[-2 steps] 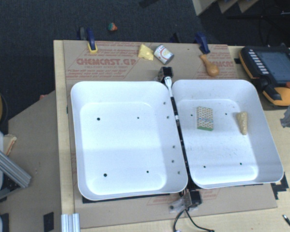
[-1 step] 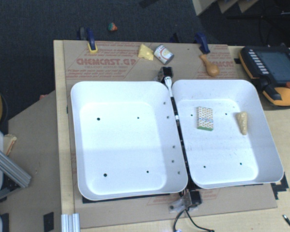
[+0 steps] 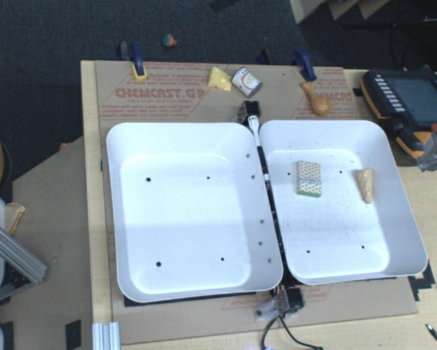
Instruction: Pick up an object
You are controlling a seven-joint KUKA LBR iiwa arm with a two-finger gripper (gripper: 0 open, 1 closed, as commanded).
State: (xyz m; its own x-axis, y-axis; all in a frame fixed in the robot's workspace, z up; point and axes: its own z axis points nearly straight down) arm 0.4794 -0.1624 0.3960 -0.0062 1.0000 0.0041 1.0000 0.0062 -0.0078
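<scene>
Two shallow white bins sit side by side on a brown sheet of cardboard (image 3: pixel 167 92) with red lettering, which covers the surface (image 3: pixel 430 283). The left bin (image 3: pixel 182 217) shows a bare white floor with a few small dark dots. The right bin (image 3: pixel 335 232) holds two things, both in its far half. One is a small speckled block (image 3: pixel 308 178) with a greenish near edge, lying flat near the middle of that half. The other is a slim tan piece (image 3: pixel 365 185), lying lengthwise close to the bin's right wall. The two are near one another but apart, with bare white floor between them.

Behind the bins, on the cardboard, a yellow wedge (image 3: pixel 219 79) lies just beside a small white box (image 3: pixel 246 82). Further right there is a brown pear-shaped thing (image 3: pixel 316 99). A blue clamp (image 3: pixel 137 59) grips the far edge of the cardboard at the left, and a second blue clamp (image 3: pixel 303 63) grips it at the right. A black clip (image 3: pixel 251 111) sits where the two bins meet at the far side, and a cable (image 3: pixel 284 319) trails from the near side of that seam. A black handset with a screen (image 3: pixel 408 97) rests beyond the right bin's far corner. A tiny coloured object (image 3: pixel 170 41) lies on the dark carpet (image 3: pixel 57 20).

Whether the hand is spread or pressed together cannot be told.
</scene>
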